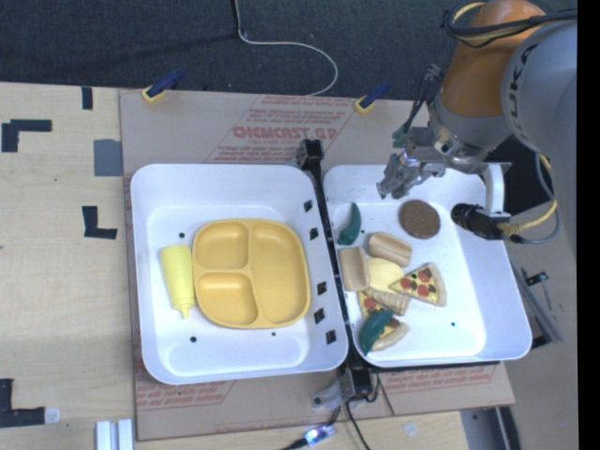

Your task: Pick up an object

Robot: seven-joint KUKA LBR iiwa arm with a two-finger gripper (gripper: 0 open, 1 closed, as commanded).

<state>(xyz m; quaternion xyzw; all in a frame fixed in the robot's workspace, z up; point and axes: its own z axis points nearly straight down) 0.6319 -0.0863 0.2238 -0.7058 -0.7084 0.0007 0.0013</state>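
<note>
left bin (150, 190): yellow tray (251, 272), mustard bottle (177, 277) | right bin (487, 331): toy foods, pizza slice (421, 284) | gripper (401, 178): finger opening cannot be told, nothing seen held

My bench (56, 279) carries a cardboard sheet (272, 129), held by blue clamps (164, 84) at its far edge. Two white bins (150, 214) sit side by side on the cardboard, touching along their inner rims.

Fixed overhead camera, slanted down, both bins (150, 190) framed
</note>
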